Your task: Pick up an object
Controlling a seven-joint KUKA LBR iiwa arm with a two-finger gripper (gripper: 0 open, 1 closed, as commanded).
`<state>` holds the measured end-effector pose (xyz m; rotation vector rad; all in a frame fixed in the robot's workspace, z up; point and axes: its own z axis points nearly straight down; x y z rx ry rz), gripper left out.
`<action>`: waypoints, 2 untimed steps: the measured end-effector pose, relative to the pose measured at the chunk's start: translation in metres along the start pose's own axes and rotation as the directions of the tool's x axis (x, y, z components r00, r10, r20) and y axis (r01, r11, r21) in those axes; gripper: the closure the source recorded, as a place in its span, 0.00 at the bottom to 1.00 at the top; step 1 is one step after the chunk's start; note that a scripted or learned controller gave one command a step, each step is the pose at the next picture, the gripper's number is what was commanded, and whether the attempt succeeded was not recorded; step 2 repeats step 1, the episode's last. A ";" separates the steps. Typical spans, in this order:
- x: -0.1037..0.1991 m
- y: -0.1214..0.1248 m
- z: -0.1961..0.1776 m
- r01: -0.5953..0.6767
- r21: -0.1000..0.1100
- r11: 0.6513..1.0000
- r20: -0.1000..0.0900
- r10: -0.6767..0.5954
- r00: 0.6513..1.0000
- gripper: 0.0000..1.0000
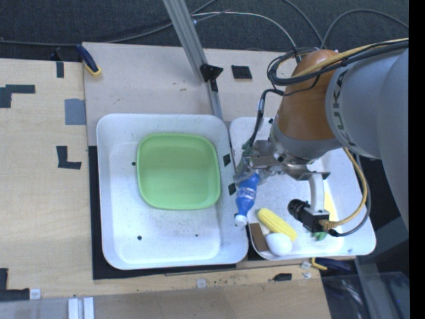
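At the near edge of the pale wooden tabletop (40, 198), the right-hand shallow white bin (345, 178) holds a cluster in its front left corner. A smooth white egg-shaped object (279, 244) lies closest. Touching its far side is a yellow, ridged, corn-cob-shaped piece (277, 223), lying at a slant. A small brown flat piece (257, 234) sits just left of them against the bin wall.

Beyond these, a blue plastic bottle with a white cap (246, 197) lies along the right bin's left wall, cap toward the camera and base pointing up toward the end effector (255, 168). Its label shows pale markings that are too small to read.

The left-hand shallow white bin (119, 198) holds one square light-green plate with rounded corners (178, 171), lying flat in the far half, well apart from the bottle.

The end effector hangs just above the bottle's far end, at the inner edge of the right bin. The wrist hides it, so I cannot tell whether it is spread, closed, or gripping the bottle. Above it rise the orange band (305, 105) and the grey arm (372, 98), which carries dark lettering that is cut off and not clearly legible.

Farther back, a slanted aluminium post (189, 32) rises from behind the bins. Black tape squares (242, 72) and a blue-and-yellow clamp (89, 60) sit on the far tabletop.
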<state>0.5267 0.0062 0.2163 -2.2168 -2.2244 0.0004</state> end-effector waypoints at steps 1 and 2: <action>0.048 0.005 -0.014 0.001 -0.001 1.000 0.000 -0.001 1.000 1.00; 0.048 0.005 -0.014 0.001 -0.001 1.000 0.000 -0.001 1.000 1.00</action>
